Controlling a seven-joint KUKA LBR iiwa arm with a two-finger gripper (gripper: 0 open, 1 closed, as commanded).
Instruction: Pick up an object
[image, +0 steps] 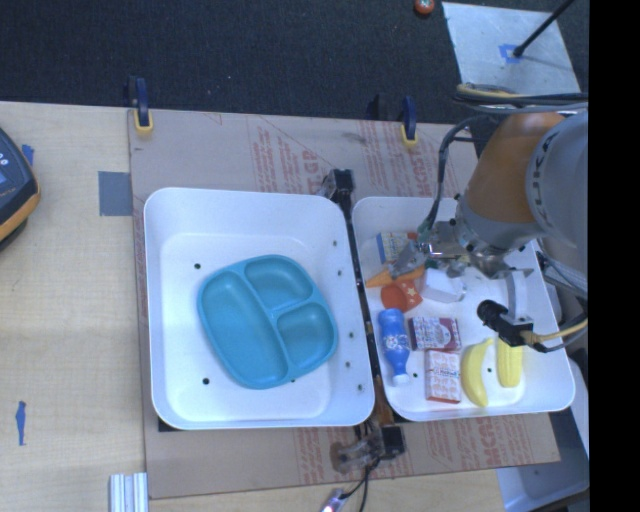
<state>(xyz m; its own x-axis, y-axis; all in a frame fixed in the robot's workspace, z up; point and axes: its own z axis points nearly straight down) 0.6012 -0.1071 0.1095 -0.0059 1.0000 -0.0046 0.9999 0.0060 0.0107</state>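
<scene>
We read this as the approach step; pincer (437, 262) low in right bin (560, 395) over orange obj (401, 295); its grip state we can't tell. Next move, our guess: descend and clamp.

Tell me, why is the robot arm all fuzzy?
In the camera view, the arm sits nearer the lens, so it looks blurred; the blue plate is sharper, evenly lit, and the left bin shows only soft shadows, no glare.
</scene>
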